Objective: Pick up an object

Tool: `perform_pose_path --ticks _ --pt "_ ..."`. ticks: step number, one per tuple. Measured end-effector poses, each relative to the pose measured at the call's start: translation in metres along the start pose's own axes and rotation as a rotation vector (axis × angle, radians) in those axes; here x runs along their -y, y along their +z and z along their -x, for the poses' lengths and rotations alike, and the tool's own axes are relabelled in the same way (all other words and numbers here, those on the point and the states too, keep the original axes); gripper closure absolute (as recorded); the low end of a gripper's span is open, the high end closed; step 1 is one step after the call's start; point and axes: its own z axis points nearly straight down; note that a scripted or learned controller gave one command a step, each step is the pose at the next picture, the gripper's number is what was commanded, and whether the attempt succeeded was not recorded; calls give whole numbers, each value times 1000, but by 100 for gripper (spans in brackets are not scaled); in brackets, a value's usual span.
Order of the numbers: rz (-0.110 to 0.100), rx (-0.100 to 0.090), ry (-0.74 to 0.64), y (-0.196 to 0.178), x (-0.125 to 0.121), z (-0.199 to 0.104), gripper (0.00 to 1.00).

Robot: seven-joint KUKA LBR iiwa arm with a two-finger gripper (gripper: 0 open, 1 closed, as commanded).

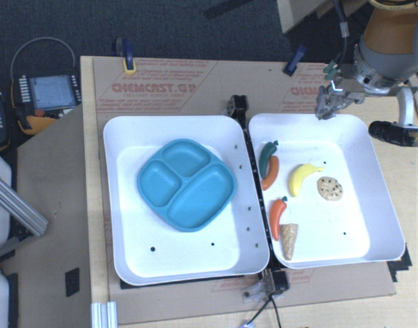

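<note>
Dark carpet surrounds your counter (93, 183), which has a cardboard sheet on top and two white bins sitting side by side. Your left bin (120, 238) carries a blue divided plate (187, 183) lying flat, a bit toward the back. Your right bin (380, 210) has all the small stuff: a carrot with a green top (268, 164) near the left wall, a banana (302, 178) just to its right, a cookie (330, 188) beside the banana, then a second carrot (277, 216) closer to the front with a tan cone-shaped piece (289, 240) just beside its lower end. Your tool (326, 109) hangs over the back rim of the right bin, well apart from every item in there. It's too small and dark to make out properly, so you can't tell its state, and nothing's visibly in it.
</note>
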Motion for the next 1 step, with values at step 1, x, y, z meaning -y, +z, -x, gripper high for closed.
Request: perform_pose_path --ticks 1 --pt "-12 -4 -3 2 13 -50 100"
